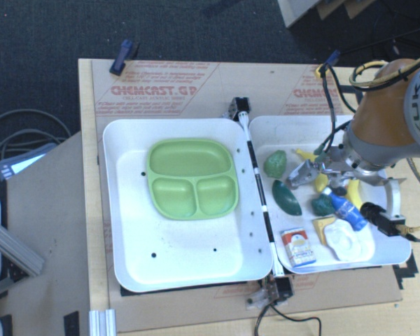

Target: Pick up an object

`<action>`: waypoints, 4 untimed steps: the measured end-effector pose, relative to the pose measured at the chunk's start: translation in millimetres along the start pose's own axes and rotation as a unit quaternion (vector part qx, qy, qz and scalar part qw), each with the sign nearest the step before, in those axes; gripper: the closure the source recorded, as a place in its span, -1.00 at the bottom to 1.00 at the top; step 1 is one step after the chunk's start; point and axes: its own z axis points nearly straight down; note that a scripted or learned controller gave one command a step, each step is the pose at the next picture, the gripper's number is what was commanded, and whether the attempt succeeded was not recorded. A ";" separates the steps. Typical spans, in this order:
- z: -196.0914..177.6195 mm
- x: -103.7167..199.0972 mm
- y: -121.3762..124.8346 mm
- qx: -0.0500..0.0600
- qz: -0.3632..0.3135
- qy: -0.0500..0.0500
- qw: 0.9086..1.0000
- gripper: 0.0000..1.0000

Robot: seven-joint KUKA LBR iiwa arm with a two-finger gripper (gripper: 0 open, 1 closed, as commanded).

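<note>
Left bin (119, 187): shallow, white, sits on the surface (196, 82), a board printed with red lettering. It carries one thing, a pale green divided plate (193, 178), lying flat toward the far half, one long compartment above two smaller ones. Likely parked there as a candidate object or a leftover; nothing touches it.

Divider between bins: a thin dark rail (255, 180) runs front to back, so the two bins butt edge to edge.

Right bin (294, 128): all the clutter is here. Nearest the rail, a light green rounded piece (275, 163), and just below it a dark green leaf-shaped piece (287, 197). At the near edge, a small red-and-white box (299, 248) lies flat. Further right, a teal lump (323, 205), a blue bottle-like item (348, 212), yellow pieces (353, 190) and a white crumpled thing (344, 240), crowded and partly touching.

Arm: reaches in from the right, orange band above the wrist. The claw (309, 171) hangs low over the far-middle of the right bin, just beside the light green piece and the yellow bits. Whether it is open or closed, cannot tell; metal parts blur together. Nothing visibly between its tips, so the pick looks not yet made.
</note>
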 end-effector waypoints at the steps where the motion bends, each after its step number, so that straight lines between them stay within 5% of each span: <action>1: 53.4 18.8 9.9 0.000 -0.001 0.001 1.000 -1.00; 2: 53.5 23.2 -29.9 0.000 0.000 0.001 1.000 -1.00; 3: 53.5 26.7 -42.8 0.001 0.000 0.001 1.000 -1.00; 4: 43.8 26.7 -42.5 0.000 0.000 0.000 1.000 1.00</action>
